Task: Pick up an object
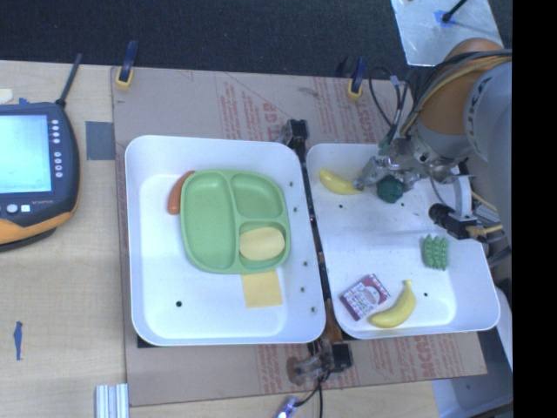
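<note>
Your pincer (pixel 389 184) hovers near the right bin's (pixel 470 320) far edge, over a dark green thing; you cannot tell its opening. Just beside it lies a small banana (pixel 338 182): light, smooth, probably stiff plastic. Its long axis runs along that edge; grip its middle.

Lighting: even, bright overhead; the 2 white bins (pixel 222 325) look near overexposed. Shadows: soft, short. Focus: slightly soft overall, dark floor (pixel 218 16) grainy.
</note>
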{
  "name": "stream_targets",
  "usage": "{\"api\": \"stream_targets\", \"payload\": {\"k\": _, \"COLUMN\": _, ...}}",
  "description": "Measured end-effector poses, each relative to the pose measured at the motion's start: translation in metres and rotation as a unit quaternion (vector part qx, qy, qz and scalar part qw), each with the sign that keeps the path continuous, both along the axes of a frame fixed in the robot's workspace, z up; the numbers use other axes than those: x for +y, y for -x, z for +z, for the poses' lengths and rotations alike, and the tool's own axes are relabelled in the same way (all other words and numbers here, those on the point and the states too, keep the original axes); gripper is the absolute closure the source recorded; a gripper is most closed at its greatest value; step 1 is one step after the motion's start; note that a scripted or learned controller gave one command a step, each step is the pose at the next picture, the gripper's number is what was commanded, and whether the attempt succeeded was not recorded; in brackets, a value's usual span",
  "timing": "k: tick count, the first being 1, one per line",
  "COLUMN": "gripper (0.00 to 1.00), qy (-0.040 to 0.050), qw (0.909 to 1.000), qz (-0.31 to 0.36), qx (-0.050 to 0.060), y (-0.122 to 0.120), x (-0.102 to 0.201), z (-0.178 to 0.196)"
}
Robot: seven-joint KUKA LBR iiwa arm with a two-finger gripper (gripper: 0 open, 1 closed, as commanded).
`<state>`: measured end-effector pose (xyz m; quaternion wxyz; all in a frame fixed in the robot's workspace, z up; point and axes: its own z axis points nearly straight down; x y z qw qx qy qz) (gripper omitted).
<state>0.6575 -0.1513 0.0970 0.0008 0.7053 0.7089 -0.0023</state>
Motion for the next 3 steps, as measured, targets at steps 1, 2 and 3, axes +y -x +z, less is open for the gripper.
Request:
{"api": "stream_targets", "payload": {"k": 1, "gripper": 0.0, "qy": -0.0016, "qw": 1.0, "qz": -0.001, "qx": -0.001, "y": 0.001, "x": -0.031, "z": -0.004}}
{"api": "stream_targets", "payload": {"k": 2, "gripper": 1.0, "qy": -0.0014, "qw": 1.0, "qz": 0.0, "qx": -0.001, "y": 0.001, "x": -0.031, "z": 0.006}}
{"api": "stream_targets", "payload": {"k": 3, "gripper": 1.0, "qy": -0.0024, "qw": 1.0, "qz": 0.0, "qx": 0.0, "y": 0.041, "x": 0.063, "z": 0.096}}
